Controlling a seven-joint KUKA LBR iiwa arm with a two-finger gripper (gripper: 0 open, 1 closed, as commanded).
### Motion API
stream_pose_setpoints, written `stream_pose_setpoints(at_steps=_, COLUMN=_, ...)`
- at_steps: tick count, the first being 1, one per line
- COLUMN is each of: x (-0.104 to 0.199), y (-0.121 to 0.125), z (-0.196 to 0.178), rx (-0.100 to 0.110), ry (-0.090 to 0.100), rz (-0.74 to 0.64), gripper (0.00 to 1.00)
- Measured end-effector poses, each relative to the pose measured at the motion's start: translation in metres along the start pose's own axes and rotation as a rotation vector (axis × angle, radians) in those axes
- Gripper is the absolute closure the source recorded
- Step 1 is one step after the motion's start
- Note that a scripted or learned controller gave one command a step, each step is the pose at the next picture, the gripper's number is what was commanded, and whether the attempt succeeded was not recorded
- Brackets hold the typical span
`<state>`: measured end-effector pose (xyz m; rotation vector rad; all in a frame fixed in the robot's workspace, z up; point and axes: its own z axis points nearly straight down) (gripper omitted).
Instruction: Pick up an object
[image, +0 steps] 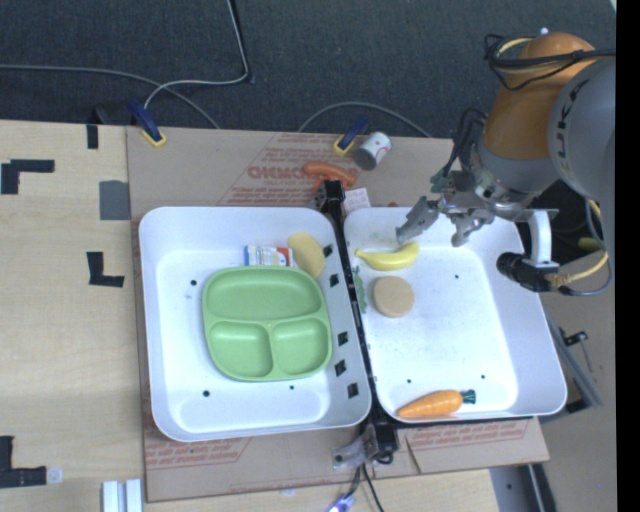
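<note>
In the right bin a yellow banana lies near the back left corner. A round tan cookie-like piece sits just in front of it. An orange carrot rests against the front rim. My gripper hangs over the back of the right bin, just right of the banana, its two grey fingers spread apart and open with nothing between them.
The left bin holds a green divided plate, a small white carton and a pale yellow lemon-like piece behind it. Clamps and a cable lie on the cardboard behind the bins.
</note>
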<state>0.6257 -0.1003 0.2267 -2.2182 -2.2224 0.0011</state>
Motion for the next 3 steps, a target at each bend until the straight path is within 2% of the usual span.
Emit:
stream_pose_setpoints(at_steps=1, x=-0.013, y=0.044, z=0.132, rx=-0.006, ry=0.000, rz=0.000, gripper=0.00)
stream_pose_setpoints(at_steps=2, x=-0.026, y=0.046, z=0.136, rx=-0.007, ry=0.005, rz=0.001, gripper=0.00)
stream_pose_setpoints(at_steps=3, x=-0.026, y=0.046, z=0.126, rx=-0.007, ry=0.004, rz=0.000, gripper=1.00)
